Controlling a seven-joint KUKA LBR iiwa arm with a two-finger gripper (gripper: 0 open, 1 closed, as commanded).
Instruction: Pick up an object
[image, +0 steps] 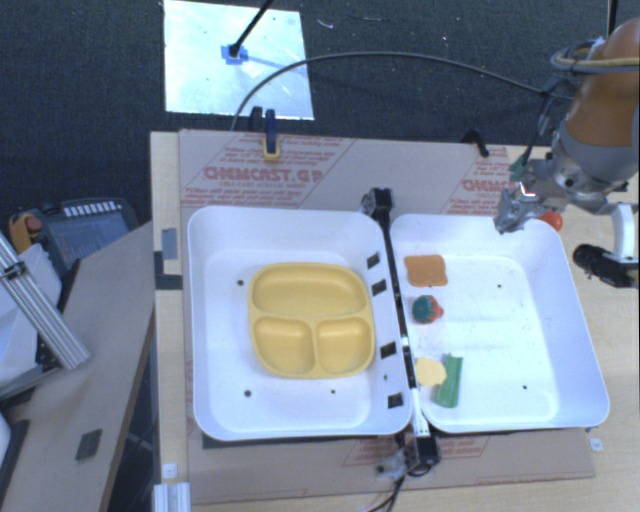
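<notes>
Here the claw (512, 218) hangs at the upper right, over the right bin's (560, 330) far rim; whether it is parted or closed, I cannot tell. An orange piece (425, 269), a green-red ball (427, 309), a yellow piece (430, 372) and a green block (449, 381) lie along that bin's left side.

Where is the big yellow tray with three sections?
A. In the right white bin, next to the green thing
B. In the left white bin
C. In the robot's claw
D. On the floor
B. The yellow tray lies flat in the left bin, while the right bin has the small pieces, such as the green stick.
</notes>
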